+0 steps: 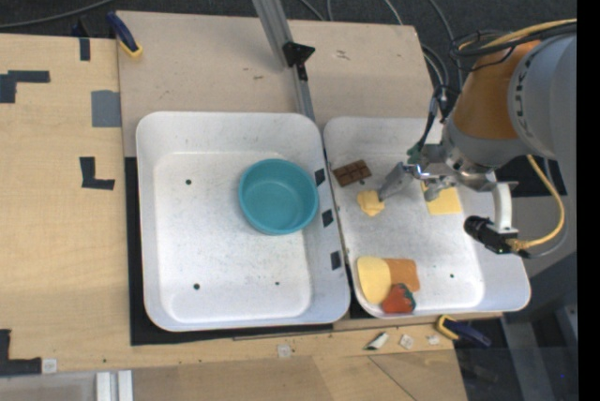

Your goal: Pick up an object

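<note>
On the left, a teal bowl [277,195] sits upright in the left bin [164,230], toward that bin's right side and well apart from the arm. A grey metal post [272,10] slants down from the top edge and ends near the seam between the two bins. In the right bin [469,282], a small brown block [352,172] lies near the upper left corner, and just below it to the right rests a pale yellow piece [371,203]. At the bin's lower left, a yellow slab [373,276], an orange piece [404,273] and a red piece [398,301] lie bunched together, touching. The gripper [415,183] hangs over the middle of the right bin with its two fingers spread apart and nothing between them; the left finger [392,185] points down toward the pale yellow piece, its tip just beside it, though whether they touch cannot be told. A second yellow block [444,201] lies just under the right finger.
</note>
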Robot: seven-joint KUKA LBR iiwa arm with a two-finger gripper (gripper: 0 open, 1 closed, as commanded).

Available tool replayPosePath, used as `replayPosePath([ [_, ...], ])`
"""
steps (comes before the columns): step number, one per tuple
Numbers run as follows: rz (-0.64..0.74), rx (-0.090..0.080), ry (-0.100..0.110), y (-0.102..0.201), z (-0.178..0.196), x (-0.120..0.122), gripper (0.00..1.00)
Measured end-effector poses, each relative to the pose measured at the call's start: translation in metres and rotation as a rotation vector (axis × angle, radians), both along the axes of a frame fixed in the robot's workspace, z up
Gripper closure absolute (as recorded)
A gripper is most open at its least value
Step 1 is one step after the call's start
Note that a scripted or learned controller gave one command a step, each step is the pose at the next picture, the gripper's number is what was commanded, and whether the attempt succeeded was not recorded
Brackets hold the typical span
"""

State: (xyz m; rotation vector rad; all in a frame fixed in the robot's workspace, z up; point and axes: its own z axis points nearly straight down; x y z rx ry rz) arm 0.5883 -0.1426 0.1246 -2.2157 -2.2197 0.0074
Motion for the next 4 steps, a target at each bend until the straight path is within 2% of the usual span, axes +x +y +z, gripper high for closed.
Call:
replayPosePath([
  [1, 0.002, -0.001, -0.005, 0.001, 0.013, 0.002, 1.0],
  [3, 0.0, -0.002, -0.013, 0.005, 0.128, 0.01, 1.0],
  [4, 0.003, 0.001, -0.005, 0.055, 0.119, -0.002, 1.0],
])
